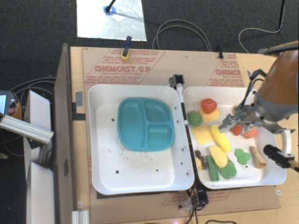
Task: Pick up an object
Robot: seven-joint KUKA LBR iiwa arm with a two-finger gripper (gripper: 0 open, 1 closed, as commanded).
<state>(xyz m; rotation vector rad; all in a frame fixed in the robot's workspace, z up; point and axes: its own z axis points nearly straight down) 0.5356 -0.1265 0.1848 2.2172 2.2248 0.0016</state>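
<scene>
- tool (235,120) of the grey arm with the orange band sits low inside the right white bin (275,175), toward that bin's 3 o'clock side; whether it is spread or closed, i cannot tell, and no item is seen gripped.
- just at the tool's 4 o'clock lie small orange-red toy pieces (247,130), touching or nearly touching it.
- round red tomato toy (209,106) rests at the bin's 11 o'clock, with a green broccoli toy (194,119) beside it near the divider.
- yellow corn cob toy (220,138) lies near the bin's centre, tilted; a flat yellow block (202,135) is at its 9 o'clock.
- teal plastic divided plate (145,124) sits in the left white bin (105,171) on the counter (117,64).
</scene>
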